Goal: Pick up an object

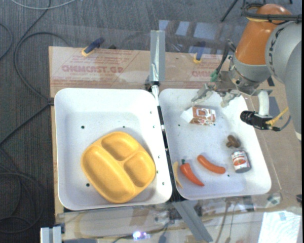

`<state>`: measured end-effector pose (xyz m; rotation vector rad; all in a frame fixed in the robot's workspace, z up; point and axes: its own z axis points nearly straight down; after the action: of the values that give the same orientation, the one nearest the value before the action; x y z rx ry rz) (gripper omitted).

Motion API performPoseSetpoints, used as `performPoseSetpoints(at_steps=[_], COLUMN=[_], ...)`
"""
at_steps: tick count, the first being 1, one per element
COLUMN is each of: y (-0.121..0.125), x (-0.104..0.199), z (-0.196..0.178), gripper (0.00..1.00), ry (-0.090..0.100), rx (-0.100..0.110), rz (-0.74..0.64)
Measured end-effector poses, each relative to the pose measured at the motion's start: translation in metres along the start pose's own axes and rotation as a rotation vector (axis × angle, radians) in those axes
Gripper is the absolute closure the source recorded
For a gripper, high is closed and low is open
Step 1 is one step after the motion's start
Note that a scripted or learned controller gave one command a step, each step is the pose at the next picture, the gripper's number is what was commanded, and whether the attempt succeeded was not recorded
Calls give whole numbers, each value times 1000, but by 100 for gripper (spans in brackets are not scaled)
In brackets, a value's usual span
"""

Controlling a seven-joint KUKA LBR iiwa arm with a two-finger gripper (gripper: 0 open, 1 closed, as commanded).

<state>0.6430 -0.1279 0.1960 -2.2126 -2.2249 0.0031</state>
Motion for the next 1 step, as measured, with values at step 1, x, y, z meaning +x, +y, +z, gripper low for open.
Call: performPoseSetpoints(at_steps=[1], y=[3], x=[1], z=[75], gripper=[0], ry=[-12], rx=[-35], rz=[-34])
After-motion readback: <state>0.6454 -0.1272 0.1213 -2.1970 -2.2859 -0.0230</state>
